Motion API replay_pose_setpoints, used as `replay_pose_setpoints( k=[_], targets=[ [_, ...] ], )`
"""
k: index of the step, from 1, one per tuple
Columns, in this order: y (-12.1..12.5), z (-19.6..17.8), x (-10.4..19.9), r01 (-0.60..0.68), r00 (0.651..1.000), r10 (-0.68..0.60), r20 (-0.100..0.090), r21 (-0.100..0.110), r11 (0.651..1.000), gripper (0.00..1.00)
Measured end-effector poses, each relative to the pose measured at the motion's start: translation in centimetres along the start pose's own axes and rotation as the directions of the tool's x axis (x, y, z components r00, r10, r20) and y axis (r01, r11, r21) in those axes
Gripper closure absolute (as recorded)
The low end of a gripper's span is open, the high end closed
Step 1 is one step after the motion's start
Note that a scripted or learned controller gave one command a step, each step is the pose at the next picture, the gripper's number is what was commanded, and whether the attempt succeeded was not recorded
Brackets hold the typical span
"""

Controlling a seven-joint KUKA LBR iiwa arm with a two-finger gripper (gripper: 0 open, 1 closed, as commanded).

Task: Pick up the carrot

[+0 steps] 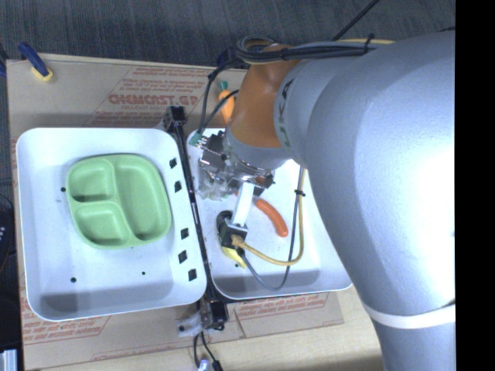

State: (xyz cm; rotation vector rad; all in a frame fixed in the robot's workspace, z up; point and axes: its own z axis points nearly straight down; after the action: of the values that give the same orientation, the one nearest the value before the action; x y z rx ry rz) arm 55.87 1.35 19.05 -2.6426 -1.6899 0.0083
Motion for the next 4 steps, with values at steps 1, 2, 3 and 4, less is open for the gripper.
replay_pose_setpoints(
  k=[1,2,3,4],
  targets=[
    [0.9,-0.1,-5.6,0.299,0.954,-0.299,0.0,-0.002,0.954,1.0],
    [6.0,-8.0,-5.0,0.573,0.819,-0.573,0.003,-0.005,0.819,1.0],
    [-0.9,-2.2,-0.9,0.428,0.904,-0.428,0.001,-0.002,0.904,1.0],
    [-1.3,-2.0,-4.5,0.743,0.669,-0.743,0.002,-0.002,0.669,1.0]
  ],
)
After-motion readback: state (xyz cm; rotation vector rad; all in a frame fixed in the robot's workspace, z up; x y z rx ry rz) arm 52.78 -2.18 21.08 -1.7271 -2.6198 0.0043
